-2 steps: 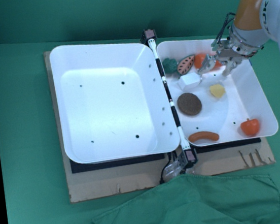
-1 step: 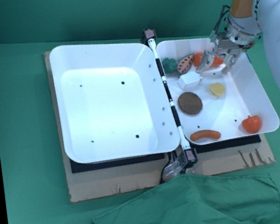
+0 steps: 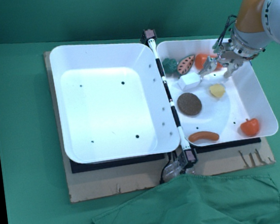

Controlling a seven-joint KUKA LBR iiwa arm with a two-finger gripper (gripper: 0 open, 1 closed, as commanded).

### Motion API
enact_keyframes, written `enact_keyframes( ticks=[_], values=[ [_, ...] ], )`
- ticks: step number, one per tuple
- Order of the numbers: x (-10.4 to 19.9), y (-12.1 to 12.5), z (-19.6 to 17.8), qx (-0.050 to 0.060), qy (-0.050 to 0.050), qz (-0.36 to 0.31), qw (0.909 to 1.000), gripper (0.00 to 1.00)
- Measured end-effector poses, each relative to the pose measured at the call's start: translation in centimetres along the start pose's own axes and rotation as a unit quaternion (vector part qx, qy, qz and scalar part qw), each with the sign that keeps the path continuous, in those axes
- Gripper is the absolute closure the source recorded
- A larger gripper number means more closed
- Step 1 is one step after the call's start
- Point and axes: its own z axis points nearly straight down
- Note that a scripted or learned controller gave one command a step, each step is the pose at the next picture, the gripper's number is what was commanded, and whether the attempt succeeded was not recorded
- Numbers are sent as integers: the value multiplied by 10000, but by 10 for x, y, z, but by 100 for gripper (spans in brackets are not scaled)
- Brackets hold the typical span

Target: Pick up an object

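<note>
Presently: gripper [image 3: 217, 66], fingers spread, over orange toy fruit [image 3: 204, 60] near right bin [image 3: 266, 113] far edge; likely light, rigid, slippery; grasp across middle.

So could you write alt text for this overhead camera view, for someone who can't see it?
A grey-and-orange robot arm reaches from the right, its pincer over the right bin near an orange toy. That bin also has a brown disc, sausage and white block.

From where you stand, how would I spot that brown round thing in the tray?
Look in the right-hand bin, near its left wall. The brown disc lies flat below the white block. It is the only dark, round, flat piece there.
</note>
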Motion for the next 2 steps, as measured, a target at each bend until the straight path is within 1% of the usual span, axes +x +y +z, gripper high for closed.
enact_keyframes(
  ticks=[1, 2],
  values=[
    [-3, -13, 0, -24, -5, -13, 10000, 0],
    [2, -17, -62, -14, 7, 47, 10000, 0]
  ],
)
